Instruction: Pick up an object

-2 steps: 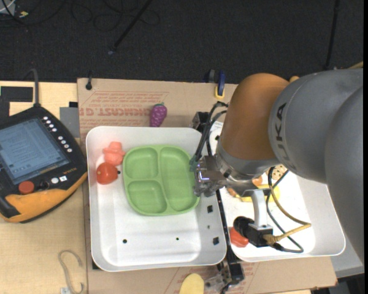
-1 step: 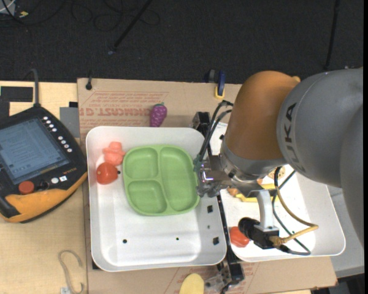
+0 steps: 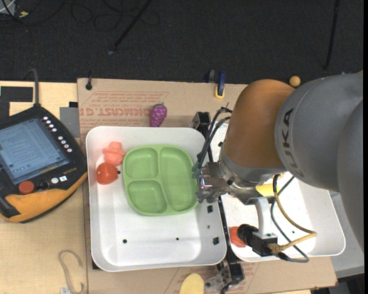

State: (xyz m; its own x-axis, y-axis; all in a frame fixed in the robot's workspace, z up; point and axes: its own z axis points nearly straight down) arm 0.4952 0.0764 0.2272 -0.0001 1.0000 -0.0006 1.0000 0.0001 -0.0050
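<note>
From the overhead camera view, take the left bin (image 3: 110, 250) as landmark. A green divided tray (image 3: 159, 180) lies in the bin's upper middle, long axis running roughly left–right and slightly tilted. A red ball (image 3: 107, 173) and a pink toy (image 3: 113, 152) sit just beside the tray's left edge. The gripper (image 3: 203, 187) hangs at the bin's right wall, at the tray's right edge — whether it touches the tray, cannot tell. Claw state: cannot tell; the wrist bulk hides it. Judgement: nearest candidate is the tray, lying directly left of the gripper; the small toys lie beyond, across the tray.
</note>
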